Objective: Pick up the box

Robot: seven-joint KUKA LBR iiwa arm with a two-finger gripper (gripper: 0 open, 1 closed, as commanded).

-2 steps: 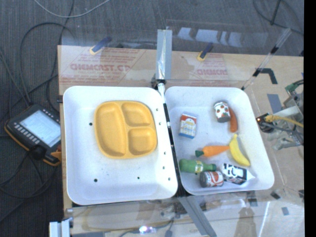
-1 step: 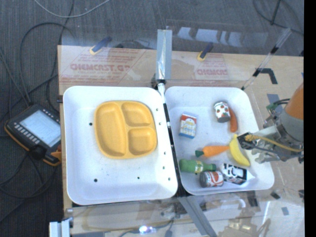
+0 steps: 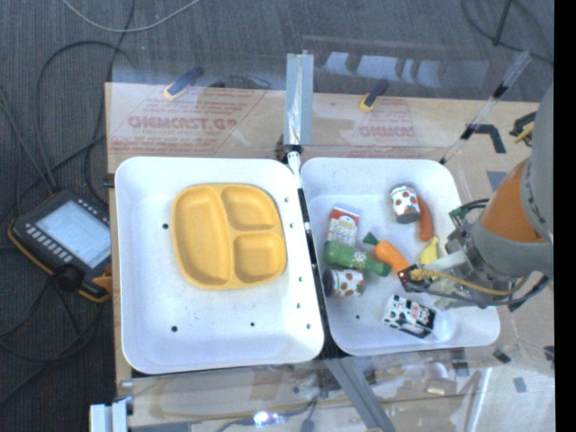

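Two box-like items lie in the right bin. A black-and-white patterned box lies flat near the bin's front. A small white and red carton lies at the bin's left side. My gripper reaches in from the right and hovers just above and behind the patterned box, close to a carrot. Nothing shows between the gripper's tips. The arm's grey wrist and orange band cover the bin's right edge.
The right bin also holds a green bottle, a can, a spotted can, an orange piece and a yellow piece. A yellow divided tray lies in the left bin.
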